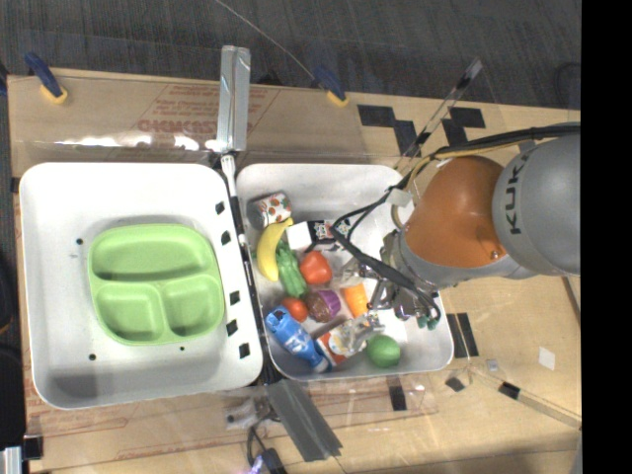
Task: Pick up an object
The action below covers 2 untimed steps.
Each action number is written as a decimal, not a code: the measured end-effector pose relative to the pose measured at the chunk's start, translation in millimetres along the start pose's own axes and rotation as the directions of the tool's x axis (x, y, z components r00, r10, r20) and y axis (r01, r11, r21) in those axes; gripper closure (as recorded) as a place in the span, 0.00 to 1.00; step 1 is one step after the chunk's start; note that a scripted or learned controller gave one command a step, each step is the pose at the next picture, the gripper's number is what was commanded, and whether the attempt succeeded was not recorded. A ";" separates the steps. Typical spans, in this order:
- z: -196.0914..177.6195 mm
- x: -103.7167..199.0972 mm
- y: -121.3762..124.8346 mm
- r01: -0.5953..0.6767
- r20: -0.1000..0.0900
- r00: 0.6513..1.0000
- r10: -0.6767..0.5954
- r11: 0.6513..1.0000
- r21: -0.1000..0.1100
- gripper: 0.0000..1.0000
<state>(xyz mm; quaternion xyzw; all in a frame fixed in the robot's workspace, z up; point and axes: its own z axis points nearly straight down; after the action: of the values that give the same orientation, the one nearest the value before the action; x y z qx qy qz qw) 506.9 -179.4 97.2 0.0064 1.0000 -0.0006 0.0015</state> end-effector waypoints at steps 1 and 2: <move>-0.5 25.8 69.4 0.005 0.012 1.000 -0.005 1.000 0.001 0.00; 0.2 19.3 77.4 -0.144 0.006 0.990 0.144 0.990 0.002 0.00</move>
<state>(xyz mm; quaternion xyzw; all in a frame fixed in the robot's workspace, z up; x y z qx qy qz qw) 488.6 -101.8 96.8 0.0788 0.9969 -0.0016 0.0046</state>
